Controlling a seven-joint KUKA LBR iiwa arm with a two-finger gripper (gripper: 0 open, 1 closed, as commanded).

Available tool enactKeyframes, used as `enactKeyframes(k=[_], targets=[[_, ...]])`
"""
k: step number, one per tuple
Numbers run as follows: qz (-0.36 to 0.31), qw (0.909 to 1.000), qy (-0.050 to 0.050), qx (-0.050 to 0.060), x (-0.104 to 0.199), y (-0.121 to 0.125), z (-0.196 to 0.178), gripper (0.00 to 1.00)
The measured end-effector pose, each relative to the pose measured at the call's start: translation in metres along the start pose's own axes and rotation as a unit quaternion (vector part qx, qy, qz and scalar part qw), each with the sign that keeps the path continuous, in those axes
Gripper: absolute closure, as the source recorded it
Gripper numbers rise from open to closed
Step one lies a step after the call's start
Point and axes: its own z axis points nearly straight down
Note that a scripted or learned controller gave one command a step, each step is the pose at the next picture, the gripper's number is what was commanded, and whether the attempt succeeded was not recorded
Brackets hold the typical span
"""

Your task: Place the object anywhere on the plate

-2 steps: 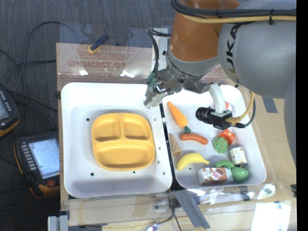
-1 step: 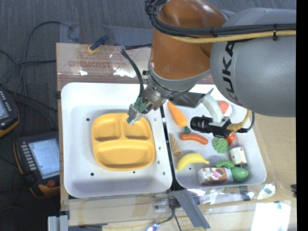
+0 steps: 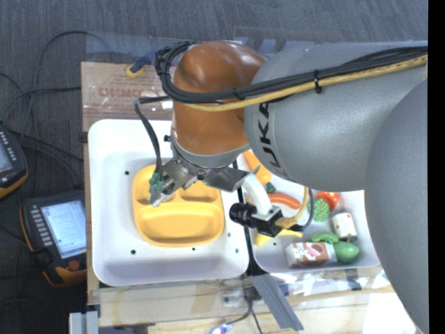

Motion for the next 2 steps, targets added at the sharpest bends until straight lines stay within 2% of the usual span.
enactKeyframes(k=[1, 2], targets=[[-0.022, 0.9998, -0.001, -0.001, -0.103, 0.040, -0.071, 1.00], [-0.076, 0.9971, -0.001, -0.001, -0.050, -0.017, -0.084, 1.00]])
